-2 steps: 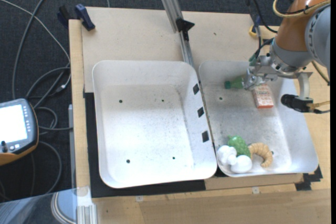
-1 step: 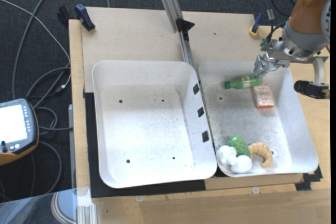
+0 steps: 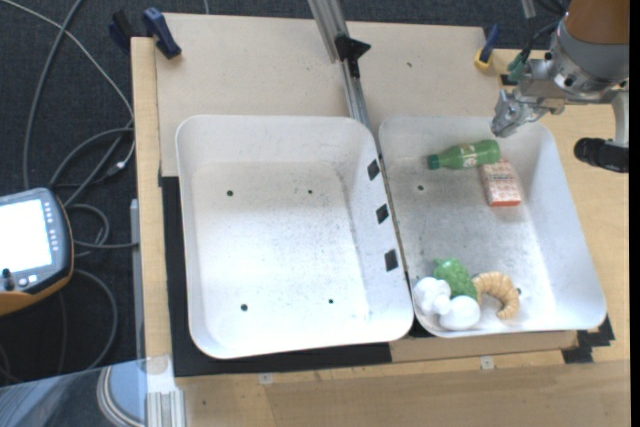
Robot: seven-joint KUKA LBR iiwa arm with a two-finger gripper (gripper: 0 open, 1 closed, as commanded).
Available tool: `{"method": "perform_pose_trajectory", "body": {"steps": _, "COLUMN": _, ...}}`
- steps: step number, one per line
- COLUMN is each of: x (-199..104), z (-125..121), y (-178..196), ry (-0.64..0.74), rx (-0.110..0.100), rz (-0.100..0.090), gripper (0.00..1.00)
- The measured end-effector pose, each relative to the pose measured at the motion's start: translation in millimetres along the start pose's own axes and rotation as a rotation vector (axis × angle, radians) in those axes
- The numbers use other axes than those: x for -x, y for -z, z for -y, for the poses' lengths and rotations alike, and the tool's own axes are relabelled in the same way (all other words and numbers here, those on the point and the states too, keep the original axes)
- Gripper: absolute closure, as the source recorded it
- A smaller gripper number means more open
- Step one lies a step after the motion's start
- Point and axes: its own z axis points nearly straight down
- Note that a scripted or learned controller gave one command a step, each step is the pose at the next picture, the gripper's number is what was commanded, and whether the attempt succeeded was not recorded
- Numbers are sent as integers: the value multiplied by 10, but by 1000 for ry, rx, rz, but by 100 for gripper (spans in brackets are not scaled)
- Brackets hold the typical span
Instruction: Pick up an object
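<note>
Descent onto the green plastic bottle (image 3: 464, 156) looks like the step: it lies on its side in the right-hand white bin (image 3: 565, 245), just below-left of the grey two-finger gripper (image 3: 505, 122). Straddle its narrow width; I cannot tell the gripper's state.

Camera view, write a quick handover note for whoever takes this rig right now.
Gripper: above the far edge of the right white bin, nothing seen held.
In that bin: green plastic bottle lying on its side just by the gripper, small orange-red carton beside it; white round lumps, green toy and tan curved pastry-like piece at the near edge.
Done: nothing lifted.
Left: grasp and lift one object.
</note>
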Motion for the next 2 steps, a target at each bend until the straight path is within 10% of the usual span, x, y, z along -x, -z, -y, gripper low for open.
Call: {"method": "perform_pose_trajectory", "body": {"steps": 2, "x": -1105, "z": -86, "y": 74, "ry": 5, "rx": -3, "rz": -4, "gripper": 100}}
